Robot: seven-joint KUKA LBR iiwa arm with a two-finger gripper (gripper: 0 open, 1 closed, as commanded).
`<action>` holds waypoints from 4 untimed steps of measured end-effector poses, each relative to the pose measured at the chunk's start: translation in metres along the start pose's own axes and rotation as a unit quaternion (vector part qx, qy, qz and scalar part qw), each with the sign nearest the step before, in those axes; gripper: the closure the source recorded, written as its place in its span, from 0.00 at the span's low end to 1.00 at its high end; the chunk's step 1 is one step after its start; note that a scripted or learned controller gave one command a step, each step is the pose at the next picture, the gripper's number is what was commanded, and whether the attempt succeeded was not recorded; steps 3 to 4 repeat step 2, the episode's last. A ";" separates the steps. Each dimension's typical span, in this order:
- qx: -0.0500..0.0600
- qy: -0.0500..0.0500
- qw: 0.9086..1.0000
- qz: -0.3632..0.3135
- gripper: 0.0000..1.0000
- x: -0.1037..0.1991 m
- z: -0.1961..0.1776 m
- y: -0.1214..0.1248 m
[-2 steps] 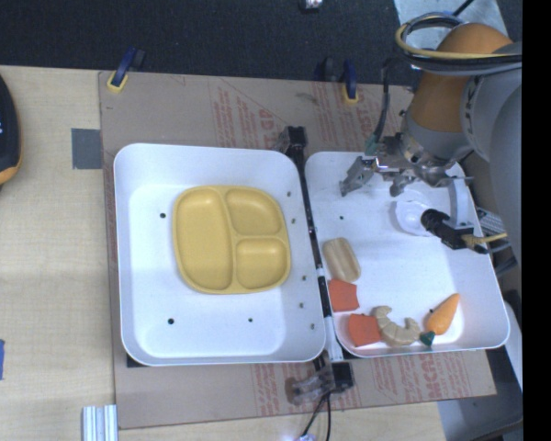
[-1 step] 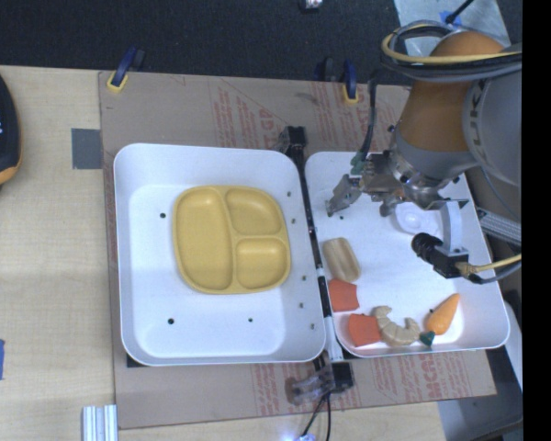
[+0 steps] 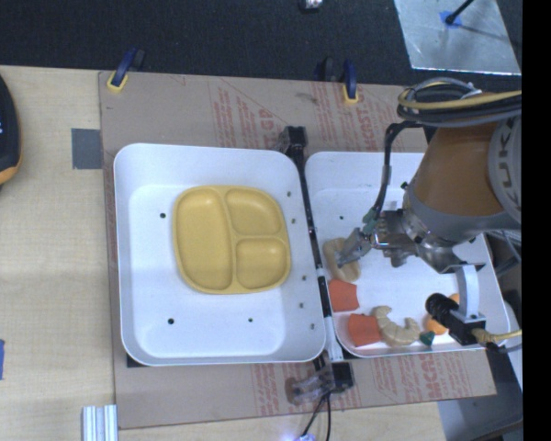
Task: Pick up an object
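I see the gripper low in the right bin, at its 9 o'clock wall, over a tan piece; I cannot tell its state. An orange block lies just at 6 o'clock of it, a red block and a beige curved piece beyond. The left bin holds a yellow tray

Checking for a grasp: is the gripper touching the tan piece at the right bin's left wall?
Cannot tell. In the camera view the gripper overlaps the tan piece from above; neither contact nor gap shows plainly.
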State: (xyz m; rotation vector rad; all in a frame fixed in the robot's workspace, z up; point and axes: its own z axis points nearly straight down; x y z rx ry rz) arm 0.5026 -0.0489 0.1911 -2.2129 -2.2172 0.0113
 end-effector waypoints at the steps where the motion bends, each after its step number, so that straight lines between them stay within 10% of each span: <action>1: -0.007 -0.001 1.000 -0.003 0.00 0.030 -0.002 0.077; 2: 0.000 0.000 1.000 0.000 0.00 0.026 0.000 -0.008; 4: 0.000 0.000 1.000 0.000 0.00 0.026 0.000 -0.008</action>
